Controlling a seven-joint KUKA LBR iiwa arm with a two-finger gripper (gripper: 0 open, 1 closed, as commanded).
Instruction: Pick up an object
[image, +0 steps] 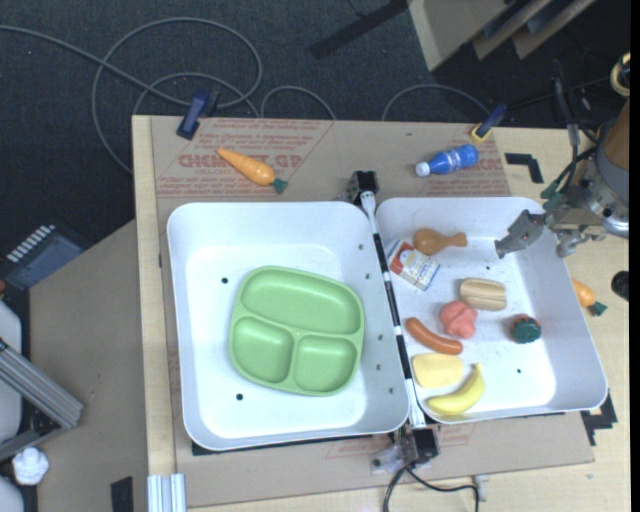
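The right white bin holds several toy foods: a brown drumstick, a red and white packet, a tan bun, a pink lump, an orange sausage, a dark red berry, a yellow wedge and a banana. My gripper hangs over the bin's far right corner, open, with nothing between its fingers. It is to the right of the drumstick and above the bun and berry.
The left white bin holds a green divided plate. On the bench behind the bins lie a toy carrot and a blue bottle. A small orange toy sits just outside the right bin's right wall.
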